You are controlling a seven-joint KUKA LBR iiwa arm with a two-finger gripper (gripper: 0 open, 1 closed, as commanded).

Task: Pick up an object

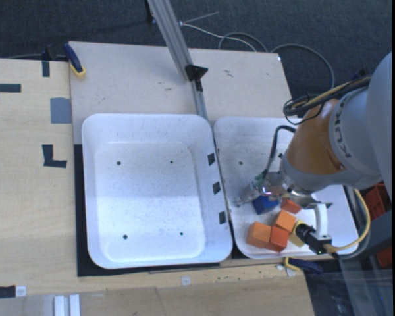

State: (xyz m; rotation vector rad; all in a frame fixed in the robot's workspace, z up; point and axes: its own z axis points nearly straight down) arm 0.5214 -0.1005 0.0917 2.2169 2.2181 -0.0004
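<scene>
Where bin curves, blocky orange cubes [271, 232]

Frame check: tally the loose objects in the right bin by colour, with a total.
Orange blocks: 2, a larger one and a smaller one
Red block: 1
Blue object: 1, partly under the gripper
Total: 4 visible; the arm may hide more.

Even, fairly bright overhead light — soft shadows, slight overall blur, white bins [151, 127] near glare.

Pale wooden bench [26, 196] on dark carpet [66, 8].
</scene>
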